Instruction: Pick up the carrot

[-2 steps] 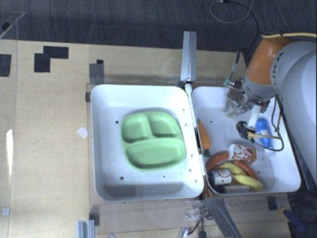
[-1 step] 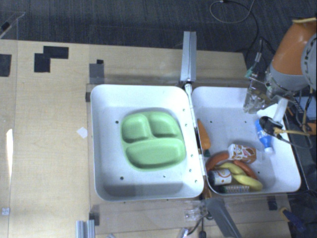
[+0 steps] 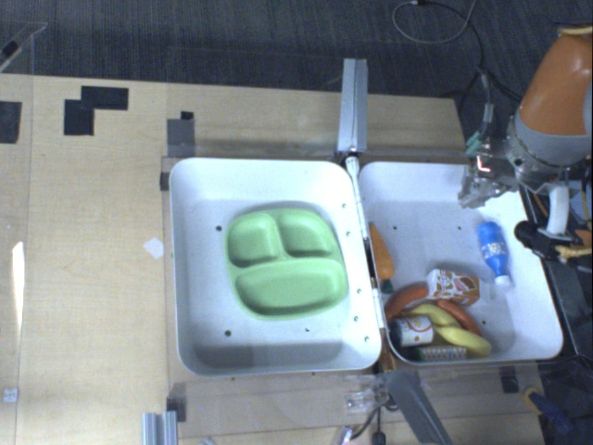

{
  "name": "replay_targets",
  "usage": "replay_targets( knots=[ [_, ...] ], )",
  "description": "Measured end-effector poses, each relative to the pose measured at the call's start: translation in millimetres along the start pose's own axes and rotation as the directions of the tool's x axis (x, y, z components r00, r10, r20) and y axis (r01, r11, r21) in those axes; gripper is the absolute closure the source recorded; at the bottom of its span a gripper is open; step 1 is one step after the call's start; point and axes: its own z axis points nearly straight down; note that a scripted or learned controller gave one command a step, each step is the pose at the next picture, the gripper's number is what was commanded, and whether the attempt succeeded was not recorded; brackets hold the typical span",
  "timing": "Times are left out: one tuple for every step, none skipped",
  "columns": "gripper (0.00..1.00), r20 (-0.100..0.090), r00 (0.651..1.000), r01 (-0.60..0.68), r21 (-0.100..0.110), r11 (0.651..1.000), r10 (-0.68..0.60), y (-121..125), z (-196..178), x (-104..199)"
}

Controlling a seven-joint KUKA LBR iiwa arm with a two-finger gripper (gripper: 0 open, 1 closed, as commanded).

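Note:
The carrot [image 3: 380, 254] is a slim orange piece lying lengthwise against the left wall of the right bin [image 3: 422, 193], near the divider. My gripper [image 3: 480, 191] hangs over the bin's far right corner, well to the right of the carrot and apart from it, with the orange-banded arm [image 3: 556, 91] behind it. Nothing shows in the gripper.
A blue bottle [image 3: 494, 251] lies just below the gripper. At the bin's front sit a red sausage [image 3: 409, 296], a small printed packet [image 3: 452, 286], a banana [image 3: 456, 335] and a dark can [image 3: 413, 332]. The left bin [image 3: 195, 248] holds a green divided plate [image 3: 285, 260].

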Motion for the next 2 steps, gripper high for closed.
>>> replay_targets(
  knots=[
    [1.00,0.001,0.998,-0.063,0.000,0.998,0.063,36.2,9.5,-38.5],
    [1.00,0.001,0.873,-0.487,0.000,0.873,0.487,65.8,122.6,-41.2]
  ],
)
